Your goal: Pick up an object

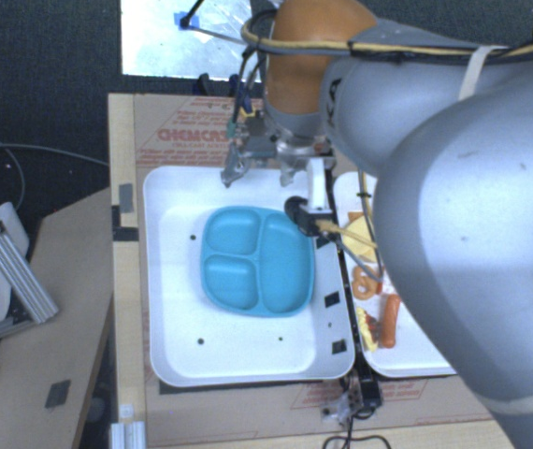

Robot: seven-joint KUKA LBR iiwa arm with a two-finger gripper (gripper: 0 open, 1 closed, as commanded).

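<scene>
The end effector (259, 168) hangs over the far edge of the left bin (168, 279), just beyond the blue plate (255, 260). Its two fingers point down and stand a little apart, with nothing between them, so it holds nothing.

The plate seems the likely target: it is the one thing in this bin and lies nearest the fingers. It lies flat near the middle of the bin, slightly toward the far right corner. To take it well, the arm should probably come toward the camera until one finger is outside the far rim and the other inside it, then descend and pinch the rim. A grasp from above on the plate's flat middle would find nothing to close on. The rim is low, so the descent must go nearly to the bin floor, and a shallow pinch may slip.

The plate is light blue, rounded, with three compartments split by raised ridges, one large at right and two smaller at left. It looks like smooth, stiff plastic.

The right bin (416, 358) holds small orange and yellow items (379, 311), mostly hidden under the arm.
</scene>
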